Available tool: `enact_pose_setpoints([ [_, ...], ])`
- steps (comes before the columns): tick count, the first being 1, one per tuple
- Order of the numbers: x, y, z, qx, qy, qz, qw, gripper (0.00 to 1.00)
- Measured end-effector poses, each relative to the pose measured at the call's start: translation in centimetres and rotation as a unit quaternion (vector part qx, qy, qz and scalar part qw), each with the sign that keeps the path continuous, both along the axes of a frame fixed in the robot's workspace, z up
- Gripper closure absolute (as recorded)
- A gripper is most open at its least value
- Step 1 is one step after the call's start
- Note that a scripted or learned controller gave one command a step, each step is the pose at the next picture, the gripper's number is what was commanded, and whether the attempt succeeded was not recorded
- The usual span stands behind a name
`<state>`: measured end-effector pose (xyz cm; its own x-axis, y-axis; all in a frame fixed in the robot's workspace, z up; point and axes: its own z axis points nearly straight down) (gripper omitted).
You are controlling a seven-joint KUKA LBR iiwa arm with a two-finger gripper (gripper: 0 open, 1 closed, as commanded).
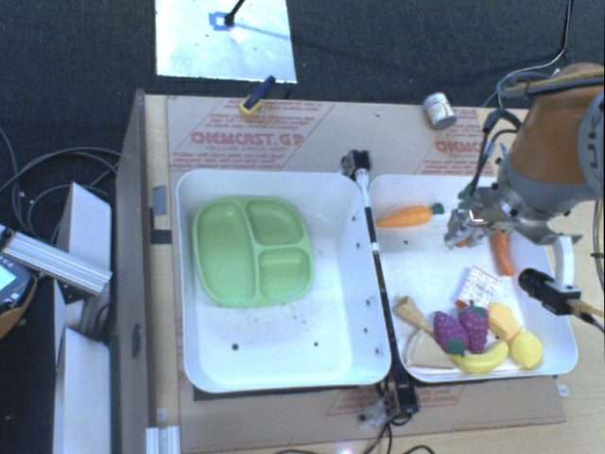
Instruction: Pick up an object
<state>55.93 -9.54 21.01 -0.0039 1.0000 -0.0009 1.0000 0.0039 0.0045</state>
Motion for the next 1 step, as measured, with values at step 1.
enact_pose_setpoints([
  [1,-1.45,5.17,2.93,0.0009,0.001,0.0,1.0,1.0],
])
